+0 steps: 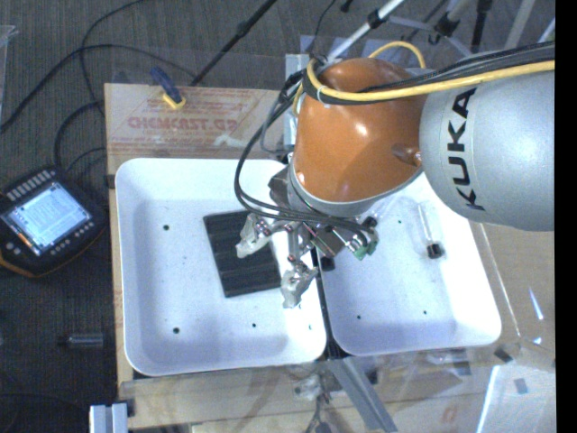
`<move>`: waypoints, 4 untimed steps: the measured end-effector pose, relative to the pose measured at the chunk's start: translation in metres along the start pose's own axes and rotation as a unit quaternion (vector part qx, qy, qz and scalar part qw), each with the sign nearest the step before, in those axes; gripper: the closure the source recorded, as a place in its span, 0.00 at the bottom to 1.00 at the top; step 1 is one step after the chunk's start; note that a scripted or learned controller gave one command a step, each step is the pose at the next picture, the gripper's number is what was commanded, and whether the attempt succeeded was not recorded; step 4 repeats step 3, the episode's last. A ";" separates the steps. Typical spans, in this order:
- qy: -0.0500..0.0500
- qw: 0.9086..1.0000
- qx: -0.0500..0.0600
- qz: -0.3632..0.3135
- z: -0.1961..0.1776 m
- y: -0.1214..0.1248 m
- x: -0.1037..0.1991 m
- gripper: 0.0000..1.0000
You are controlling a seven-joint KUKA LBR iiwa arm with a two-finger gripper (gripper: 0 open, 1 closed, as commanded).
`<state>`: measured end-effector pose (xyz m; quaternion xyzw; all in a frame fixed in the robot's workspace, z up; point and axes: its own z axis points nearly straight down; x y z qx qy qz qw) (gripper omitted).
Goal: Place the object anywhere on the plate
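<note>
A flat black rectangular plate (236,258) lies in the left bin (162,269), right of its middle. My gripper (271,263) hangs over the plate's right edge under the orange wrist. Its two pale fingertips (250,239) stand spread apart, and I see only the plate beneath the gap, so it is open. A thin clear stick with a black end (428,233) lies in the right bin (451,323), toward its upper right and well apart from the gripper.
The arm's orange band and grey link (361,142) cover the bins' far middle edge. A tan board (180,120) lies behind the left bin. A handheld control pendant (45,219) sits on the floor at the left.
</note>
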<state>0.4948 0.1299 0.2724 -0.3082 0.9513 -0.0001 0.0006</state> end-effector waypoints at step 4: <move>0.000 0.992 -0.001 -0.125 0.056 0.017 -0.037 0.00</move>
